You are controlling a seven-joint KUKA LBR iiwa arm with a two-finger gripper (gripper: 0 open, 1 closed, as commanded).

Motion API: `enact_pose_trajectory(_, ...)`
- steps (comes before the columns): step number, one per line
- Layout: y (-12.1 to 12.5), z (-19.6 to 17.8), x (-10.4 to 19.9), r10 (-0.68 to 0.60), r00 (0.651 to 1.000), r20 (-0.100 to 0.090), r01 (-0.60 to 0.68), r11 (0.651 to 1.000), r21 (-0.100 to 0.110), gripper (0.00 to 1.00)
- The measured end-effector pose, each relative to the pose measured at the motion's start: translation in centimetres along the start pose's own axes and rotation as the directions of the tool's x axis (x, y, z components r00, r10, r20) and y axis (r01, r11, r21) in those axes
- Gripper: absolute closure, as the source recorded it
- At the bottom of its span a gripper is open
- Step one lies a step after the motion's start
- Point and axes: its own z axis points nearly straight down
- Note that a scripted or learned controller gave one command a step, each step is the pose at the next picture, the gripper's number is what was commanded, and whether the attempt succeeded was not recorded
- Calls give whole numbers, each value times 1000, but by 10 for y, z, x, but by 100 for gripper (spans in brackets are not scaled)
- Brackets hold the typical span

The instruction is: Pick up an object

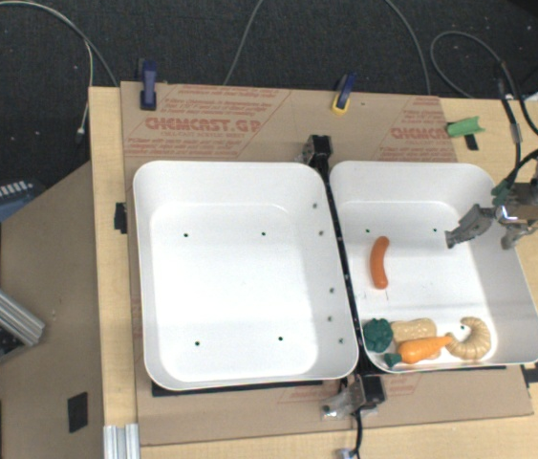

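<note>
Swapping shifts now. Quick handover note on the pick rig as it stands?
Gripper: at the right bin's far right edge, nothing between its fingers; whether it is open or shut is unclear from this view.
Things: orange sausage lies alone mid-bin. Along the near wall sit a green piece, a beige piece, a carrot and a curled tan piece, bunched together.
Done: nothing picked yet.
Left: the pick itself. The sausage looks like the easiest target, since it lies apart from the rest.

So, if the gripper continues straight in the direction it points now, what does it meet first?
Probably the bare floor of the right bin. The gripper points down-left; the orange sausage lies further along, though depth is unclear.
</note>
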Motion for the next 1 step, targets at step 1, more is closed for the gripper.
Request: enact_pose_trajectory(1, 33, 69, 39, -4, 1000, -2, 4, 1000, 5, 0)
